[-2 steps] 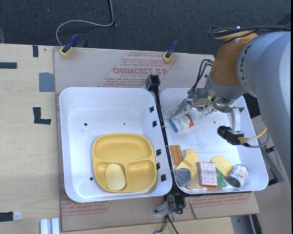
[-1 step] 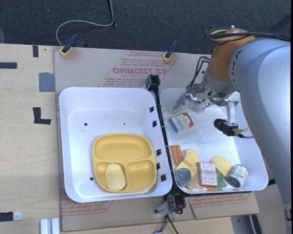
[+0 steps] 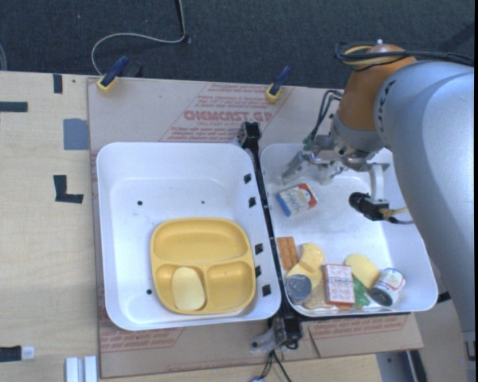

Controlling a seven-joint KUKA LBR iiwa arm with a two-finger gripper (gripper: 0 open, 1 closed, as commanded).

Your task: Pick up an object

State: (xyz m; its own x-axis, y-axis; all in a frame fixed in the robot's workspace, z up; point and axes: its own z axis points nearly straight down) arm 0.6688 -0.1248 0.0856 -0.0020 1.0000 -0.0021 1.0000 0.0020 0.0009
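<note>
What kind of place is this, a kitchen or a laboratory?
Most likely a robotics lab bench: a grey arm reaches over two white bins, which sit on a cardboard sheet held by clamps.

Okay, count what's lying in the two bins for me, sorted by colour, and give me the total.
Yellow: 4 - tray, piece on tray, two pieces
Red and white: 2 - packet, carton
Brown: 1 - bar
Metal cans: 2
Total: 9

Bulky grey arm (image 3: 438, 126), orange wrist band (image 3: 362, 94), thin black cables (image 3: 328, 118)
</note>
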